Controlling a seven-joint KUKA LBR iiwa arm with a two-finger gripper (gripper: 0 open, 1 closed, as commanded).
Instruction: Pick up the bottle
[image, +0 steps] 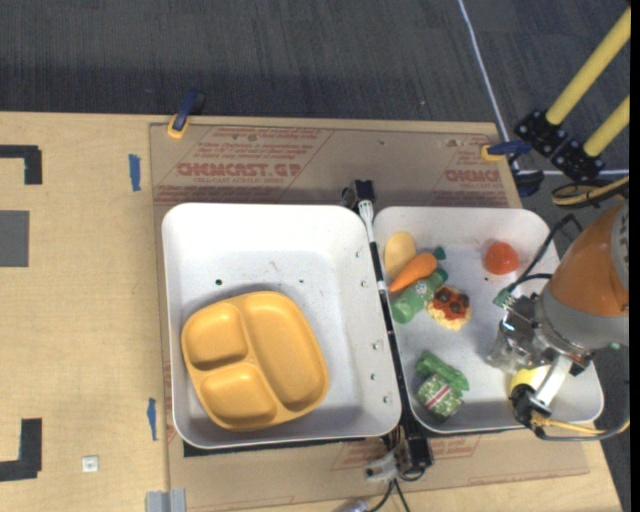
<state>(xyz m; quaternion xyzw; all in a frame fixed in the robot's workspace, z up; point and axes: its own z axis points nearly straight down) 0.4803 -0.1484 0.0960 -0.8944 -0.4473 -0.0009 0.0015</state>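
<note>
1. White, smooth moulded plastic makes up both shallow bins, the left bin (200, 225) and the right bin (470, 228). They have rounded corners and sit side by side on brown cardboard sheeting.
2. Grey metal with an orange band, the arm (598, 285) leans in over the right bin's right side.
3. Glossy yellow plastic, the divided plate (255, 355) lies alone in the left bin. It has three rounded wells.
4. Bare metal and cabling, the gripper (515, 345) hangs above the right bin's floor near its right wall. At this slant I cannot tell whether it is released or clenched, and nothing is visibly grasped.
5. Green with a mottled red-and-white label, what I take for the bottle (440, 383) lies on its side in the right bin's front part. It is left of the gripper and apart from it. I'd slide left, centre over its short rounded body, turn to close across the narrow width and descend low. Slick curved plastic may roll or squirt out.
6. Orange and tapered, a toy carrot (413, 270) lies further back.
7. Round and red, a tomato (501, 257) sits well clear.
</note>
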